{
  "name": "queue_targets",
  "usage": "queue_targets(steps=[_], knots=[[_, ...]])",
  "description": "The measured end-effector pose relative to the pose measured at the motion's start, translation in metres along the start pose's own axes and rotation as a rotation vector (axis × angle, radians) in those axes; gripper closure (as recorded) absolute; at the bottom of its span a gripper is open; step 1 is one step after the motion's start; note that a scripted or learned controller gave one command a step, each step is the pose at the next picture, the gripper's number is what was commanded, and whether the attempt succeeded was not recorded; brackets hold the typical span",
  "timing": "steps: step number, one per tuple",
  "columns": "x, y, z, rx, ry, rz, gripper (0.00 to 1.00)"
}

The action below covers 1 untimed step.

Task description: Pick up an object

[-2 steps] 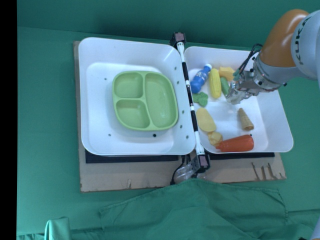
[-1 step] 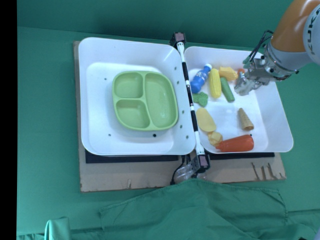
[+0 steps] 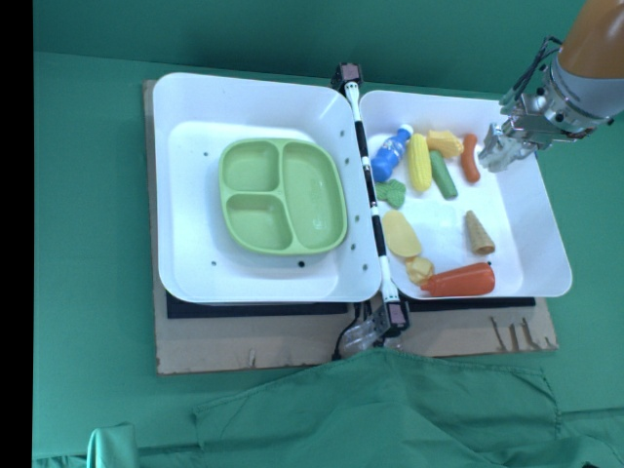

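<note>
Sausage (image 3: 471, 158): small, red-orange, in the right bin (image 3: 546, 224) near its far right corner, long axis running roughly from far edge toward near edge, tilted slightly. Just right of it, the hand (image 3: 498, 154), hanging low over the bin at the end of the grey arm with the orange band (image 3: 597, 27); cannot tell whether open or shut, nothing seen between its tips. Left of the sausage, in a row: green pickle (image 3: 444, 175) lying slantwise, yellow piece (image 3: 445, 142) at its far end, corn (image 3: 419, 162) lengthwise far-to-near, blue bottle (image 3: 389, 154) pointing cap toward the far right. Nearer the front: green leafy bit (image 3: 392, 194), pale yellow wedge (image 3: 402, 232), cone (image 3: 478, 232) with its tip toward the far side, carrot (image 3: 458, 281) lying crosswise by the front wall, small yellow lump (image 3: 420, 268) touching its left end. In the left bin (image 3: 185, 105), a green divided plate (image 3: 283, 196) with three sections. Under both bins, a brown cardboard sheet (image 3: 195, 344) on a desk draped in green cloth (image 3: 88, 261); rumpled green fabric (image 3: 390, 408) in front.
</note>
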<state>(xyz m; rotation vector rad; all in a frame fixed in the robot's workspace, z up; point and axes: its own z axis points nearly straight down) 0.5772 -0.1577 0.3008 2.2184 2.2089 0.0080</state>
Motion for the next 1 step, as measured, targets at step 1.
queue_targets(steps=[1], knots=[[-0.0087,-0.0055,-0.0576,0.000,0.000,-0.002,1.00]])
